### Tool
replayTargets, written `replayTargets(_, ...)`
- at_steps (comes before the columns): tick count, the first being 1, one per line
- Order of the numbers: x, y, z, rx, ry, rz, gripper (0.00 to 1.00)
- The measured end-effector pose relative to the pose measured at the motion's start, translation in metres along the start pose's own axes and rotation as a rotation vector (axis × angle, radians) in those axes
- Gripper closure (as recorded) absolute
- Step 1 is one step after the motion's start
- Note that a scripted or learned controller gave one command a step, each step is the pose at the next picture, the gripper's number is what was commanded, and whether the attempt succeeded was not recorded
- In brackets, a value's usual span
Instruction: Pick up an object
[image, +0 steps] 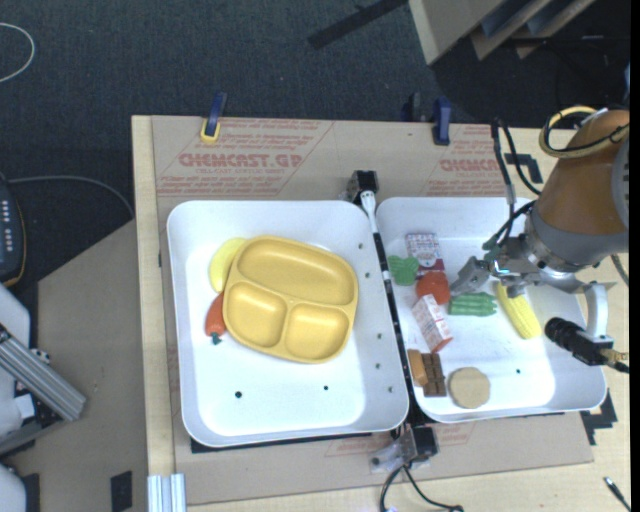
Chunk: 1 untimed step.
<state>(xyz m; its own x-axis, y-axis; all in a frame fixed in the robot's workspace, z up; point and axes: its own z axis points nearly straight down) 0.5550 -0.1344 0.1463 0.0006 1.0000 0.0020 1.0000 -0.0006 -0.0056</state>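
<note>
Gripper (490, 272) w/ fingers spread, grasping nothing, sits in right bin (560, 400) just at 12 o'clock of green toy (472, 305).

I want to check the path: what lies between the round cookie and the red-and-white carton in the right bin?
In the camera view, a brown chocolate bar lies between the cookie and the carton.

Two bins sit side by side on the bench. In the left bin (190, 300), a tray (290, 298) lies near the middle, a banana (223, 262) and a carrot (215, 316) tucked at its left edge. In the right bin (560, 395), a small box (432, 322) lies centre-left, a cookie (469, 387) near the front, corn (520, 310) to the right. The gripper (487, 270) hangs above that bin's middle.
</note>
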Motion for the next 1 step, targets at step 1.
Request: replayTargets(1,-0.0001,-0.0004,0.0429,0.002,0.0,-0.001,0.0)
